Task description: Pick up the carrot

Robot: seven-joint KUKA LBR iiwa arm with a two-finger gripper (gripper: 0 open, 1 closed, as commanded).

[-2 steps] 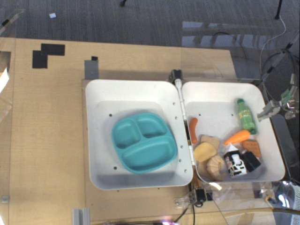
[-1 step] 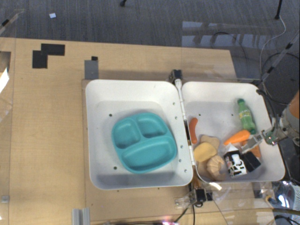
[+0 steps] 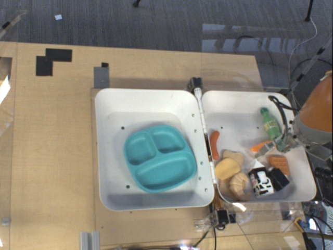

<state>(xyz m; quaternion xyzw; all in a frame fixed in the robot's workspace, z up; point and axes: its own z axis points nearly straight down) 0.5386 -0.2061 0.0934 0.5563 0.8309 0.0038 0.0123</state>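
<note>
Carrot lies in the right bin, toward its right edge, just below the green bottle. Your hand sits touching-close; you cannot tell whether it is spread. Approach along the carrot's length, clear of the bottle.

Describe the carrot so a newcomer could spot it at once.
Look in the right-hand white bin, near the arm's gripper. Just below the green bottle lies the carrot, a small, slim orange piece. The other reddish stick, a sausage, lies far off by the bin's left wall.
</note>
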